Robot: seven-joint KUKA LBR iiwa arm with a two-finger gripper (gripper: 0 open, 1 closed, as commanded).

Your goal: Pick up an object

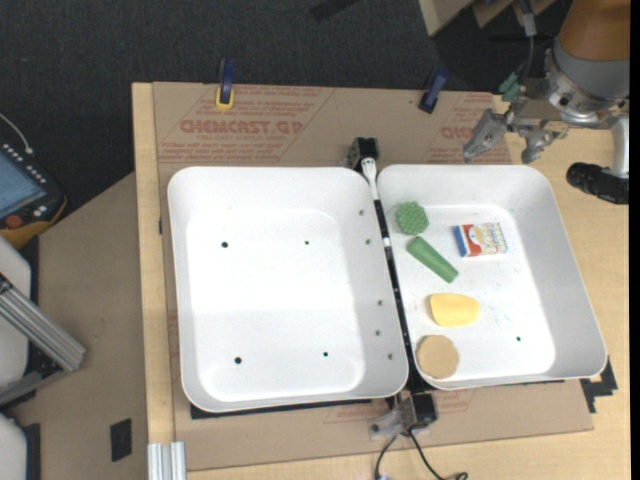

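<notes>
With every pickable object sitting in the right bin [560, 268], the gripper [508, 138] hovers above its far rim, fingers spread apart and empty, likely staged for a descent toward the green block [432, 258] or small carton [480, 239].

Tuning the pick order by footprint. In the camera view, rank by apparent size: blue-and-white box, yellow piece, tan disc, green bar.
Largest to smallest, as they look:
1. Blue-and-white box
2. Yellow piece, close to the box
3. Tan disc and green bar: too alike to rank; the bar is longer, the disc wider.
</notes>
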